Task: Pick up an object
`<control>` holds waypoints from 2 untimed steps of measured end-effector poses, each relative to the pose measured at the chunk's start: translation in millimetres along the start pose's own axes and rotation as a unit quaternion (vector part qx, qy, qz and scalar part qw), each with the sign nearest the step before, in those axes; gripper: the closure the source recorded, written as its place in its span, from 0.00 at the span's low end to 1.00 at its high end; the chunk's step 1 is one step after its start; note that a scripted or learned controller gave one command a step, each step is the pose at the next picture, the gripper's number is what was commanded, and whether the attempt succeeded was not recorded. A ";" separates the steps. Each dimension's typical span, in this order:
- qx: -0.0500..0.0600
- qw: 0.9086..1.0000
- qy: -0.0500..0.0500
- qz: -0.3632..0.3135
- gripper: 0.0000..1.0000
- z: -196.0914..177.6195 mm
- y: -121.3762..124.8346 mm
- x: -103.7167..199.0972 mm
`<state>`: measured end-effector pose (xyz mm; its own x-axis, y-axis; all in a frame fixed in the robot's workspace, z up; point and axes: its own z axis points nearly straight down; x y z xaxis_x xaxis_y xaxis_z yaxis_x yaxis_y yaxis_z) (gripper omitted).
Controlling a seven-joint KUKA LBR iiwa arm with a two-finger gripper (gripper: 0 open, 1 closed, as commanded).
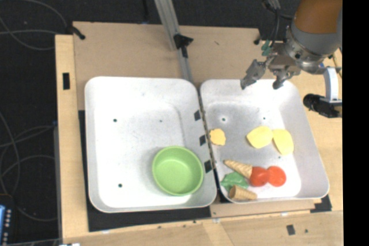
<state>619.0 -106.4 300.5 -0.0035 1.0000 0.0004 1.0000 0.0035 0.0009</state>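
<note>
Yellow toy pieces [260, 136] in right bin [305, 118], seemingly light, stiff, slick, best pinched across narrow sides; gripper [264, 79] hovering above far rim, fingers [249, 81] spread, holding nothing.

No text, label, brand, number or sign can be read anywhere: the two white bins [98, 124], the worktop [127, 49] and the arm [317, 3] carry no legible markings.

Overhead slanted view of both bins [144, 89]
</note>
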 end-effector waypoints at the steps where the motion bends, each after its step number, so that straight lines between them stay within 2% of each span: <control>1: 0.000 1.000 0.000 0.000 0.00 0.0 0.1 0.2; 2: 0.003 1.000 -0.002 0.003 0.00 59.4 0.8 -10.0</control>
<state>619.9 -116.3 241.1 0.0021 1.0000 -0.0030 1.0000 -0.0021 -0.0047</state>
